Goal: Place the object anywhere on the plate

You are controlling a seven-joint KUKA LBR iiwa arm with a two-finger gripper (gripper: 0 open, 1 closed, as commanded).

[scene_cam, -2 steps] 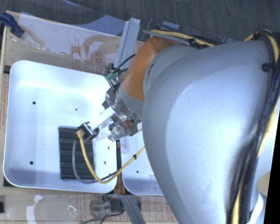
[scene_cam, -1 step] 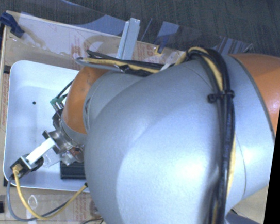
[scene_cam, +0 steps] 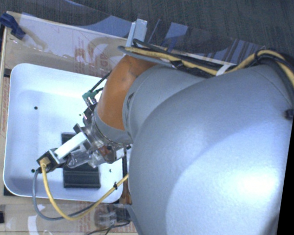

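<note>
My gripper point(scene_cam: 77, 163) hangs low over the near right part of the left white bin point(scene_cam: 23, 123). Its pale metal body points toward the bin's front left corner. A dark ribbed block point(scene_cam: 82, 178) lies directly beneath it on the bin floor, and a second dark piece point(scene_cam: 69, 138) pokes out just behind the gripper body. I cannot tell whether the gripper touches the block. The grey arm point(scene_cam: 206, 161) with its orange band point(scene_cam: 116, 96) hides the whole right side of the bench.
A yellow cable point(scene_cam: 61, 213) loops from the gripper over the bin's front rim. A few small dark specks point(scene_cam: 36, 107) dot the bin floor. Blue clamps point(scene_cam: 7, 25) sit at the bench's far left corner, and a clear screen point(scene_cam: 149, 32) stands behind.
</note>
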